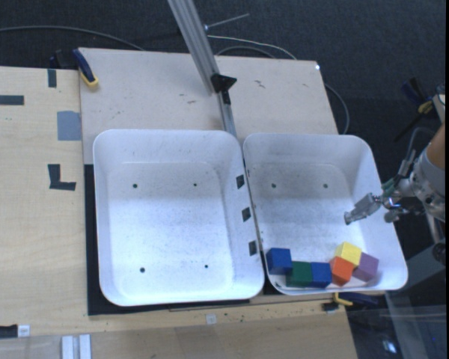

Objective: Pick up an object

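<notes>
Several small blocks lie along the front wall of the right bin [307, 152]: a blue block [279, 259], a green block [301, 274], a second blue block [321, 274], an orange block [342, 270], a yellow block [349, 253] and a purple block [367, 265]. My gripper [363, 209] hangs over the right bin's right side, up and to the right of the blocks, clear of them. Nothing sits between its grey fingers [357, 214], and the view does not tell whether they are open or shut.
The left bin [165, 144] stands beside the right one. A slanted metal rail [194, 32] crosses the bench behind the bins. A blue and yellow clamp [85, 67] lies at the bench's back left.
</notes>
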`<action>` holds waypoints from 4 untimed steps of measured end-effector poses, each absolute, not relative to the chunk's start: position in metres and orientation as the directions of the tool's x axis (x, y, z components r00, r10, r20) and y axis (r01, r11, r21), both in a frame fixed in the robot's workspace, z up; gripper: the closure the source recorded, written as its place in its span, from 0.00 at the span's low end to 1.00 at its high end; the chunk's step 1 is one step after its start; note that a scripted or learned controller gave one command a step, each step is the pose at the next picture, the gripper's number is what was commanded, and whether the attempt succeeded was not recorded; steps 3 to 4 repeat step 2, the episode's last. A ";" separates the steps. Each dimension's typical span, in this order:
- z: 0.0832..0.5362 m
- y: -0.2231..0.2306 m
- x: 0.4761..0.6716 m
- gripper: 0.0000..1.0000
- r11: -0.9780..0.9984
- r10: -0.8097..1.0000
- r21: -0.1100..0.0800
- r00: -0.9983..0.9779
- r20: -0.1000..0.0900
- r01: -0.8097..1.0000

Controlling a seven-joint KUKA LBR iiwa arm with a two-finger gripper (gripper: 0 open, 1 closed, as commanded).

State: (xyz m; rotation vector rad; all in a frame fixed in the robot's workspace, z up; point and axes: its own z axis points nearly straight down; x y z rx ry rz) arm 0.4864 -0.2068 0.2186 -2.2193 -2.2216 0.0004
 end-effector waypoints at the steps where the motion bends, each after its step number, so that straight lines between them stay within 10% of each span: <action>1: 0.217 -0.097 0.516 0.00 0.010 1.000 -0.001 -0.010 0.003 1.000; 2: 0.088 -0.151 0.488 0.00 -0.002 1.000 -0.004 0.002 -0.001 1.000; 4: 0.088 -0.151 0.488 0.00 -0.002 1.000 -0.004 0.002 -0.001 1.000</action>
